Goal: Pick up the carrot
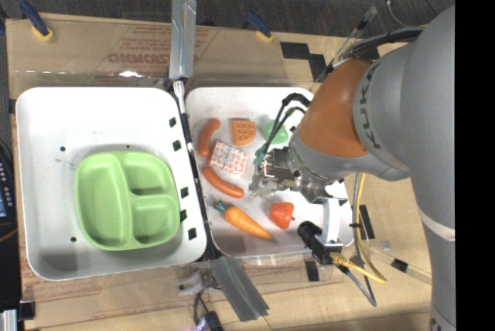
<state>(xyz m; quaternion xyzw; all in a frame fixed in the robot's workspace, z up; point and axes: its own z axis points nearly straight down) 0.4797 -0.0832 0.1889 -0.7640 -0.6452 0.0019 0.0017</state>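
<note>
A green divided plate [128, 199] sits in the left bin [39, 128]; two sausages [207, 136] [223, 182], a waffle [243, 131] and a red pepper [282, 214] lie in the right bin [232, 99]

— What carries everything?
— A bench [69, 43] topped with brown cardboard, spanning the frame's middle.
— And directly on it?
— Two shallow white bins side by side: left bin [39, 128] at centre-left, right bin [232, 101] at centre.

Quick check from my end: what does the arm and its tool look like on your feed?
The arm is smooth grey with a glossy orange band above the wrist and dark KUKA lettering on the grey shell. Black cables loop beside the wrist. The tool is a compact metallic-grey assembly.
</note>
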